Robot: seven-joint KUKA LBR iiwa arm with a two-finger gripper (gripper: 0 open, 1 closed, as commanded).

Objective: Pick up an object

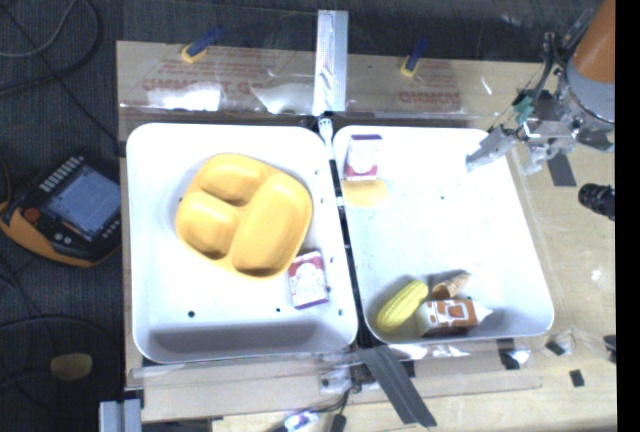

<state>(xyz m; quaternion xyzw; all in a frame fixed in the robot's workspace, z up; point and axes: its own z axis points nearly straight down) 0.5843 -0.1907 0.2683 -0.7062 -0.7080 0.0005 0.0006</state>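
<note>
Gripper [492, 146] at the right bin's [520, 250] two-o'clock rim, finger state indiscernible; yellow lemon [401, 305] at six o'clock.

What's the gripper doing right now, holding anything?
Gripper: over the right bin's upper right corner, nothing seen between its fingers; open or shut cannot be told.

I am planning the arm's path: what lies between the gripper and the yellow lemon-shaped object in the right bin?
In the camera view, only bare white floor of the right bin lies between the gripper and the yellow lemon-shaped object; nothing stands there.
</note>
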